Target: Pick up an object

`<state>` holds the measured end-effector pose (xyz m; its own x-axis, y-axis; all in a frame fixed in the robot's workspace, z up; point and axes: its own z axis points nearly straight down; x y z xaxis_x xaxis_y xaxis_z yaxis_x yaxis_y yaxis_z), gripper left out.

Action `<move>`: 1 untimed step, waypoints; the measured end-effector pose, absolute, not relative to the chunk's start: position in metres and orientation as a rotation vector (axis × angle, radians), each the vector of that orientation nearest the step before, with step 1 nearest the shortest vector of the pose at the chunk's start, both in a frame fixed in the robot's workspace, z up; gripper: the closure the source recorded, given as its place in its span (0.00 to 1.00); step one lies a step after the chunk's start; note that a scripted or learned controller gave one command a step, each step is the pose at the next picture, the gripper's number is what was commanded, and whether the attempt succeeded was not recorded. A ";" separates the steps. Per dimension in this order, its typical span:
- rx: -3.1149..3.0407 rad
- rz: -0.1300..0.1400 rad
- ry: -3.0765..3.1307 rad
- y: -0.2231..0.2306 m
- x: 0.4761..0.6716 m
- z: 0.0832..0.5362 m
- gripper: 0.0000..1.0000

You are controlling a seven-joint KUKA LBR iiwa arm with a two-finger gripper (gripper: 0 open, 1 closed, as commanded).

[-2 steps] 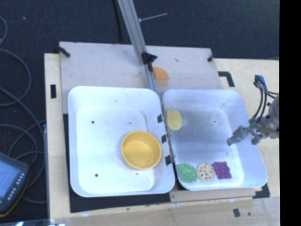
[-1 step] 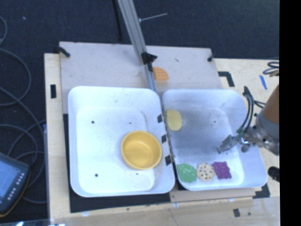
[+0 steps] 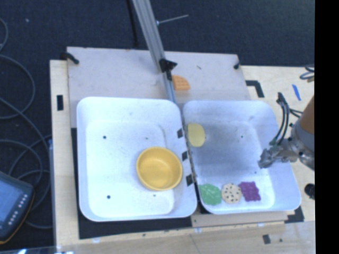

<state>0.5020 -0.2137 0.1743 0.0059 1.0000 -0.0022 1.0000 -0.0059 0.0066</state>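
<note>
Two white bins sit side by side on the counter (image 3: 132,73). The left bin (image 3: 95,142) holds a yellow bowl (image 3: 159,168) near its lower right. The right bin (image 3: 243,126) holds a pale yellow disc (image 3: 196,135) at its left wall and, along its lower edge, a green piece (image 3: 210,193), a cookie (image 3: 231,193) and a purple piece (image 3: 249,191) in a row. The arm (image 3: 307,126) enters at the right of the frame; its hand (image 3: 269,159) hangs over the right side of the right bin, above and to the right of the purple piece and apart from it. Nothing is seen between its tips, and how far it is open cannot be told. Judged from this, no object is yet taken: choosing, closing on and lifting one remain.
</note>
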 end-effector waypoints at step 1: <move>2.211 0.005 2.218 -0.219 0.503 0.239 1.00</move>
